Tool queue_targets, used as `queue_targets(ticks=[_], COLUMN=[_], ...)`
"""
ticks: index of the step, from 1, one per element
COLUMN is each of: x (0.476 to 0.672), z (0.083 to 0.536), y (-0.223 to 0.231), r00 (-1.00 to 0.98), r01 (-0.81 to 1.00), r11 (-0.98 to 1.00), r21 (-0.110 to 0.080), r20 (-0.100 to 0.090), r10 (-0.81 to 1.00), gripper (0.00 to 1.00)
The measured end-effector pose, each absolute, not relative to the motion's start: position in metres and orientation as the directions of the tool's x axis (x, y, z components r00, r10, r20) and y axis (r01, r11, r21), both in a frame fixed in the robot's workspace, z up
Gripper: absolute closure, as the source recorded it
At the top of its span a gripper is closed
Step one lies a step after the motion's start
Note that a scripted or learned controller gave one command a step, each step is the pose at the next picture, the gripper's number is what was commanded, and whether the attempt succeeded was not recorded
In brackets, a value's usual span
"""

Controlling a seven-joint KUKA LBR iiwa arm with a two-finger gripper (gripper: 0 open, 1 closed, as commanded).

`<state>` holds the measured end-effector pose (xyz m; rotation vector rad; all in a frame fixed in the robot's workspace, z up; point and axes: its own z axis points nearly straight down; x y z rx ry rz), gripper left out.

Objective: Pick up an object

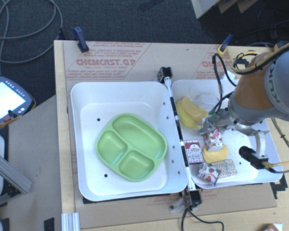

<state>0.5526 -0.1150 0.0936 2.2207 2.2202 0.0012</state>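
Note:
My gripper [210, 123] is low in the right bin [267, 174], reaching in from the right under the grey and orange wrist. It sits just right of a yellow banana-like toy [189, 112] and right above a small red and white carton [213, 140]. A yellow wedge [216, 154] lies below that carton. I see nothing lifted off the bin floor, and the wrist hides the gripper's tips.
A red box [193, 152] lies by the divider, with a strawberry-print pack [208, 173] and a speckled pack [226, 167] at the front. The left bin [86, 105] holds a green divided plate [131, 146]. Clamps sit along the board's edges.

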Motion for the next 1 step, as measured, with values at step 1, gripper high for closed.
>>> queue_targets(ticks=[1], x=[0.5781], z=[0.1849], y=[-0.0525], r00=[-0.001], r01=[1.000], r11=[0.001], r21=[0.001], r20=[0.001], r10=[1.000], gripper=[1.00])
